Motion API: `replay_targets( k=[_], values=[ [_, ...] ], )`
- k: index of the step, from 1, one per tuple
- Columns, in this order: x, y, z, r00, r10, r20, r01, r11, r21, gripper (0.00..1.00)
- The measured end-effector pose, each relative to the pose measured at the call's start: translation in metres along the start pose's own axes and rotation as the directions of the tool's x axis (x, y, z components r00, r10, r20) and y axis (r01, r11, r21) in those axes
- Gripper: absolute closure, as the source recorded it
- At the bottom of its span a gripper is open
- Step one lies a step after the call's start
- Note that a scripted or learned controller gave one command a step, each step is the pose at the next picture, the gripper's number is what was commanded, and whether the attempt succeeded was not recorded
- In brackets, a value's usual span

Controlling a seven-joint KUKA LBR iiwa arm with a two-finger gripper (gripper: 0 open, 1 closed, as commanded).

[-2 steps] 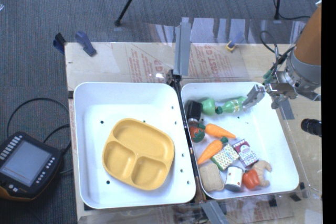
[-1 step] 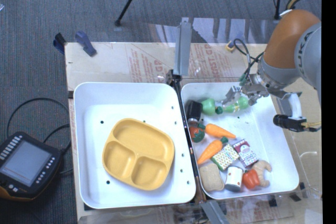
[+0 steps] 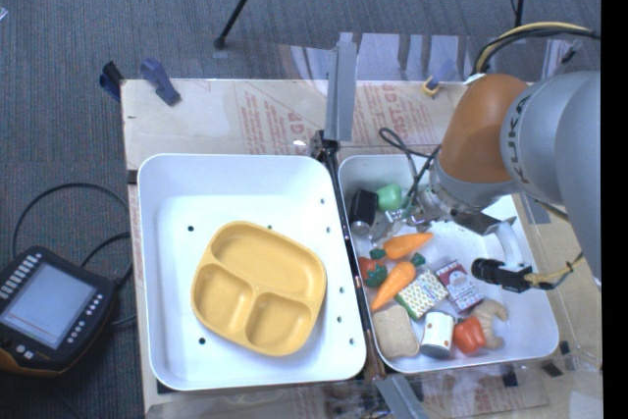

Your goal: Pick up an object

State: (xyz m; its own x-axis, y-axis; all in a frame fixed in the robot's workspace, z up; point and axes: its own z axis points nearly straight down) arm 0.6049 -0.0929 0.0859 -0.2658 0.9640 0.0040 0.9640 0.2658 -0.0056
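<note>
The grey arm (image 3: 564,137) comes in from the right side and bends down toward the bench. Its orange band (image 3: 483,128) sits above the wrist, facing the camera. The gripper (image 3: 412,209) is low under the wrist, pointing down and to the left; its end is hard to see.

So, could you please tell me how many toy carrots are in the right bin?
2. One carrot lies near the bin's middle, just below the claw; the other carrot lies below it, toward the left wall. The arm may hide more.
</note>
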Motion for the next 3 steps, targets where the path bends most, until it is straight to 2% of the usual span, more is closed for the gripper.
replay_targets(
  k=[1, 2, 3],
  values=[
    [0.016, -0.047, 0.0, 0.991, -0.135, 0.001, 0.135, 0.991, -0.001, 0.0],
    [-0.012, -0.055, -0.074, 0.935, -0.354, 0.006, 0.354, 0.935, -0.005, 0.0],
    [-0.008, -0.036, 0.002, 0.887, -0.461, -0.002, 0.461, 0.887, 0.001, 0.0]
  ],
)
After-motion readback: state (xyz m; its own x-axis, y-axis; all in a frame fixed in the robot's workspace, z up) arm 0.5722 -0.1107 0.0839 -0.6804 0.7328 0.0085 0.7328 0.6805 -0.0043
